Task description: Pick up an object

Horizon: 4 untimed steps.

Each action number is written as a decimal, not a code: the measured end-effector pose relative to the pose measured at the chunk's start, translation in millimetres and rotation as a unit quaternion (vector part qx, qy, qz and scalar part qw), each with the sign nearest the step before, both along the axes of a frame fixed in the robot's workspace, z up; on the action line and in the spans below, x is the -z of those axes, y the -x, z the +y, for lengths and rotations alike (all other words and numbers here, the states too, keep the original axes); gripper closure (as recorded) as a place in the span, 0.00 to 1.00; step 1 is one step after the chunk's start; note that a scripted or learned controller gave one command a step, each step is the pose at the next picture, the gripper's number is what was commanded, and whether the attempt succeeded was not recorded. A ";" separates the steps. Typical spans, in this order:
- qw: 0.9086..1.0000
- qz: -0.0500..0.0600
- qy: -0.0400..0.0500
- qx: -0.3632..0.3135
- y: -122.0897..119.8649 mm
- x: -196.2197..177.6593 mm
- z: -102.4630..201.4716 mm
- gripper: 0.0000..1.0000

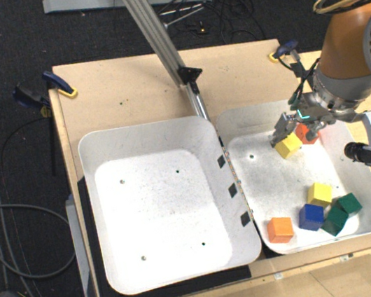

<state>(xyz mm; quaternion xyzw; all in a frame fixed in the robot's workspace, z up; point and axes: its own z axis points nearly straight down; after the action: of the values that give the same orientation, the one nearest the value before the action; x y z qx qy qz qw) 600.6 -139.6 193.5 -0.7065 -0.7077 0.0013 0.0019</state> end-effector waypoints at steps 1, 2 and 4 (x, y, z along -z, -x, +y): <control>1.000 -0.002 0.001 0.000 -1.0 -2.7 -0.3 0.00; 1.000 0.001 0.000 0.001 -4.3 60.5 2.0 0.00; 1.000 -0.003 0.001 0.001 -5.0 87.7 1.9 1.00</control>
<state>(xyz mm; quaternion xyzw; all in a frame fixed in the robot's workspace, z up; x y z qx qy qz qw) 605.6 -137.6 105.7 -0.7074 -0.7068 -0.0003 -0.0011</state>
